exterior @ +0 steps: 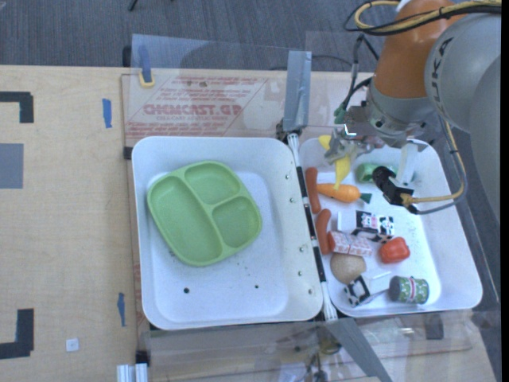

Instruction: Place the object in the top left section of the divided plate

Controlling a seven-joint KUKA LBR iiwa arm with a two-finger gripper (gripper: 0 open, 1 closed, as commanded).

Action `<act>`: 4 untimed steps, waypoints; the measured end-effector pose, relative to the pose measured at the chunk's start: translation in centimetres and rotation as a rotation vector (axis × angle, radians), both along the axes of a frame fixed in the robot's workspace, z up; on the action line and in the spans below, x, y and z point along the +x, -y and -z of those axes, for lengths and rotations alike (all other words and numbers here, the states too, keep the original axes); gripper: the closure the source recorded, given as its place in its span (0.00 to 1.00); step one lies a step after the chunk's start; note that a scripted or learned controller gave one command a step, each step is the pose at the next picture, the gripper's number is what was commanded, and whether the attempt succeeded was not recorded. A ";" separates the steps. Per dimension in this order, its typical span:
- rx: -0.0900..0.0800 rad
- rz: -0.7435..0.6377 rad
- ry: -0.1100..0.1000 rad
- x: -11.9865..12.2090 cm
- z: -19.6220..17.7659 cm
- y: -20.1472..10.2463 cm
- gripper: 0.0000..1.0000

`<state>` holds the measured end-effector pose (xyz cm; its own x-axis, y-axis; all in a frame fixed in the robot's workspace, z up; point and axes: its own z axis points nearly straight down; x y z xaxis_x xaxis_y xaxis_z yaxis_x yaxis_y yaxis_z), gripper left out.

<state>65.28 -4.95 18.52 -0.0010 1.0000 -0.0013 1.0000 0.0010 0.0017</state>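
**Divided plate waits in the left bin while the gripper works over the right**

The divided plate, pale green with three sections, lies flat in the left bin, tilted so its long axis runs from upper left to lower right. Its top left section faces the bin's far left corner, away from the arm. Nothing lies on the plate, so the placing is judged not yet done.

Which object is meant cannot be told for certain. The gripper hangs low over the far end of the right bin, and something yellow sits right at its tip. Whether that piece is between the jaws or merely beneath them cannot be told, nor whether the jaws are open or closed; the wrist hides them.

From the gripper, the plate lies to the left and a little nearer the camera, across the two bin walls that meet in the middle. The move would be a lift clear of those walls, then a reach leftward.

Close around the tip lie a carrot, a green piece, a sausage and, further down, a red pepper, a potato and a small can. The crowding makes a stray catch likely. The left bin offers open floor round the plate.
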 end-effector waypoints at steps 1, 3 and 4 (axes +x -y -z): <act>0.002 -0.080 -0.004 -1.0 0.0 -7.6 1.00; 0.002 -0.078 0.001 -1.8 -2.1 -15.5 1.00; 0.001 -0.078 0.001 -1.8 -2.1 -15.5 0.00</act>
